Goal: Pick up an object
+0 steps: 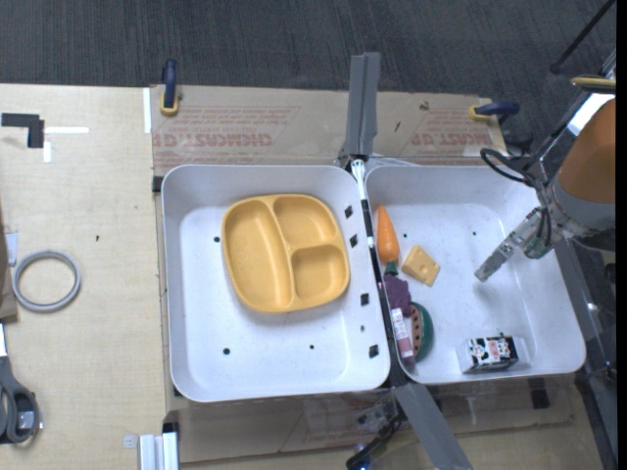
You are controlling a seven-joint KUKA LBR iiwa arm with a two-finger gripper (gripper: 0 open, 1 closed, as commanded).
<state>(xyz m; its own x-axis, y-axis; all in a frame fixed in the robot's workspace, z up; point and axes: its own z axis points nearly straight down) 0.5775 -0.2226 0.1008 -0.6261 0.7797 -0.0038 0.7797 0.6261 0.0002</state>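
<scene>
My gripper [487, 268] hangs over the right part of the right bin [549, 311], slanting down and to the left, with nothing seen in it. Left of it lies a yellow cheese wedge [421, 264]. An orange carrot [388, 235] rests along the bin's left wall. Below the carrot are a purple item [397, 298] and a watermelon slice [420, 330]. A small black-and-white carton [490, 352] lies near the bin's front edge, below the gripper.
A yellow divided plate [286, 253] sits in the left bin [196, 341]. On the bench to the left are a grey tape roll [44, 280] and scissors [15, 414]. A grey post [363, 101] rises behind the wall between the bins.
</scene>
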